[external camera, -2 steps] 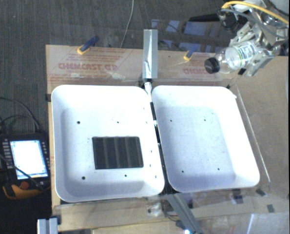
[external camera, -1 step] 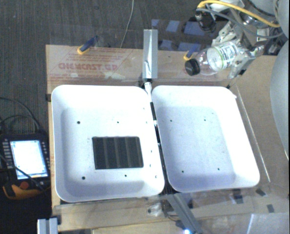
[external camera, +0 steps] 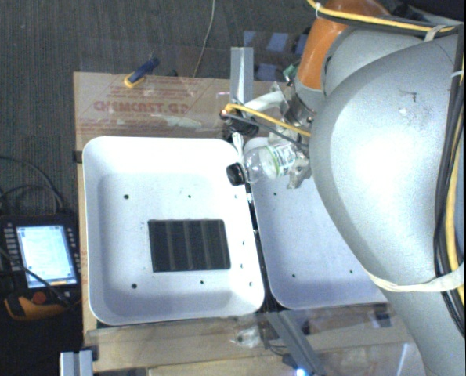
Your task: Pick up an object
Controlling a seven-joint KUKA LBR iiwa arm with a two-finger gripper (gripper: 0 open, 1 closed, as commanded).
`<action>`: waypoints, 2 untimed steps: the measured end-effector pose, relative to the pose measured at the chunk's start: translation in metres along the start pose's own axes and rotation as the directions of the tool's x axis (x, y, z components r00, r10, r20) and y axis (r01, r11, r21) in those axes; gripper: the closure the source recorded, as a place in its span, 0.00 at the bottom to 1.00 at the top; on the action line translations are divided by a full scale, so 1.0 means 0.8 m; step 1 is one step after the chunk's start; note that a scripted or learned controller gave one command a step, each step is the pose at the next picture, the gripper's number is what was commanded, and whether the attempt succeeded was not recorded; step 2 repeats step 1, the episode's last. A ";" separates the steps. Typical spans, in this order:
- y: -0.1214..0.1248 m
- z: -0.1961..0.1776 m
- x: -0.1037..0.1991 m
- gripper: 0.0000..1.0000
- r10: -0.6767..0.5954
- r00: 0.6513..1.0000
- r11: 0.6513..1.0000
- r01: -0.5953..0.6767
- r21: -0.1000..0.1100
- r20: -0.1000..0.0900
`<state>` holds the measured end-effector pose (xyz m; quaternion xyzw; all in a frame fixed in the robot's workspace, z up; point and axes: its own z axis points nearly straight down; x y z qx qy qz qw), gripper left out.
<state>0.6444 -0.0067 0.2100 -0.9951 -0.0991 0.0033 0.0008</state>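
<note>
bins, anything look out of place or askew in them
Only the clear bottle stands out: it is tipped sideways at the far end of the right bin, near the left bin. Whether it lies there or is lifted, I cannot tell. The ribbed mat lies flat and square.

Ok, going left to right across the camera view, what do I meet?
Handheld pendant with lit screen, shallow white left bin, black ribbed rectangular mat inside it, clear plastic bottle, grey robot arm.
</note>
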 end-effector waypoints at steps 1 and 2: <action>0.000 0.000 0.000 0.00 -0.001 1.000 1.000 0.001 0.000 -0.001; 0.000 0.000 0.000 0.00 -0.001 1.000 1.000 0.001 0.000 -0.001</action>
